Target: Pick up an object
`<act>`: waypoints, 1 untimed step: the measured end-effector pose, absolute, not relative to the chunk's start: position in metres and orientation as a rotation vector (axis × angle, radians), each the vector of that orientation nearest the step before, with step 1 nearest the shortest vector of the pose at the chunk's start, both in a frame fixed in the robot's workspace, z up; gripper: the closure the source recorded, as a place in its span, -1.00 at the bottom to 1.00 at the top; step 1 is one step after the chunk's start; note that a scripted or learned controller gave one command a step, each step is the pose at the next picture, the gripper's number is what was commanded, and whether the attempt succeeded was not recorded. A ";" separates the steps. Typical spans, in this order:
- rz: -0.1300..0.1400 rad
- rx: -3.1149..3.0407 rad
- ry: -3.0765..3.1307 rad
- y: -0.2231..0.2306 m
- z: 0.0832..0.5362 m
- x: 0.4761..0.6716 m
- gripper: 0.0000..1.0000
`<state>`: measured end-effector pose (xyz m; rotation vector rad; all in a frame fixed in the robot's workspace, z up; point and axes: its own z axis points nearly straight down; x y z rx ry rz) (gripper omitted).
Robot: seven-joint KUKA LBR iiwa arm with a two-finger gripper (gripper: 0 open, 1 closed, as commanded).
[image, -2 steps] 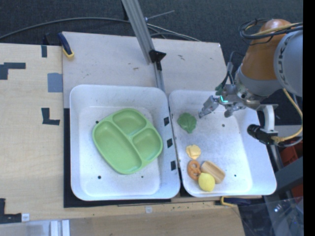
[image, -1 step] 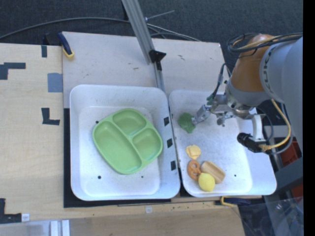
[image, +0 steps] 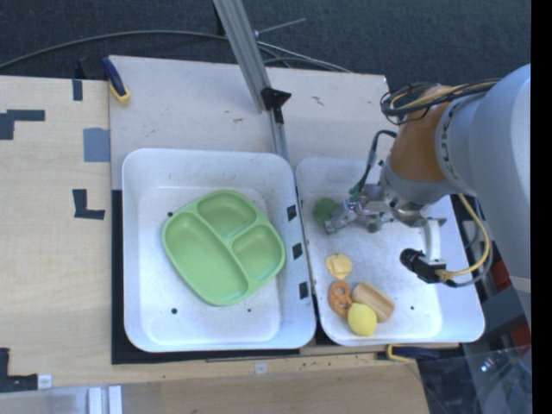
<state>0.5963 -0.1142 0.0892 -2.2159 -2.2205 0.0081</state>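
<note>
In the right bin point(image: 457, 317), near its left wall and toward the far edge, my gripper point(image: 338, 220) is down low beside a small green object point(image: 325, 209). The metal fingertips reach toward that green piece from the right, and one tip looks to be touching or just beside it, but I cannot tell whether the piece sits between them or how wide they stand apart; the view is too soft there. My arm point(image: 483, 136) comes in over the bin's right side, the orange band point(image: 418, 149) sitting above the wrist, with yellow and black cables looping around it. Toward the near edge of the same bin lies a cluster of food-shaped toys: a pale yellow piece point(image: 339, 266), an orange ring point(image: 339, 297) just nearer than it, a tan roll point(image: 373, 298) touching the ring's right side, and a yellow lemon point(image: 361, 320) against both at the near edge. In the left bin point(image: 138, 257), a green divided plate point(image: 224, 247) with three compartments lies tilted across the middle. A grey metal pole point(image: 246, 46) slants down from the far edge of the bench to the gap between the bins. No label or writing can be read anywhere.
</note>
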 end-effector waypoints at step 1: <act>0.003 -2.215 -2.224 -0.113 0.102 0.598 1.00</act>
